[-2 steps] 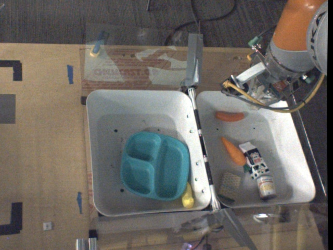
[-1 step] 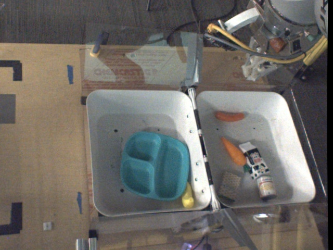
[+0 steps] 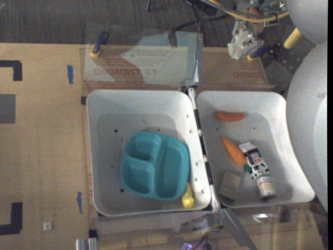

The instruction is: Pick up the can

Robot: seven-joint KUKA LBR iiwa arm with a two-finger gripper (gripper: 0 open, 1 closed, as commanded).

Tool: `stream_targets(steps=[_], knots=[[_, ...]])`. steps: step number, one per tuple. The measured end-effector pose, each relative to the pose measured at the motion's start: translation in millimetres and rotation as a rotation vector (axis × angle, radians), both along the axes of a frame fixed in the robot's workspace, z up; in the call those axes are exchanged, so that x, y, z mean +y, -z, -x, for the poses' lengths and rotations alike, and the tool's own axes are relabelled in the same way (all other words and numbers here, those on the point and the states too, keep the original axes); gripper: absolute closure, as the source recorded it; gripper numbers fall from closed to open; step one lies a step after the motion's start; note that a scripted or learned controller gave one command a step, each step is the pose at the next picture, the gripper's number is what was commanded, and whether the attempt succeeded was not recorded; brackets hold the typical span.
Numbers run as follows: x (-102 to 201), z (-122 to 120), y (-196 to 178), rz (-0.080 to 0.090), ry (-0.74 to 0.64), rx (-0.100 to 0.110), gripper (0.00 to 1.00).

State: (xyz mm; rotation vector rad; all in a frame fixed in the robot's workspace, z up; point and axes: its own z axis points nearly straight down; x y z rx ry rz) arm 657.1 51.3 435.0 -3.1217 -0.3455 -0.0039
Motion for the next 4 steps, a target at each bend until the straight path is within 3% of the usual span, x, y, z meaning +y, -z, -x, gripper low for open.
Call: stream_targets(steps=[1, 2, 3, 4], knots=[[-140, 13, 0, 0.001, -0.005, 0.006, 1.00], [-218, 6, 0, 0.001, -0.019, 0.005, 1.00], [-272, 6, 0, 0.002, -0.253, 0.003, 1.00], [-210, 6, 0, 0.001, -0.345, 0.005, 1.00]])
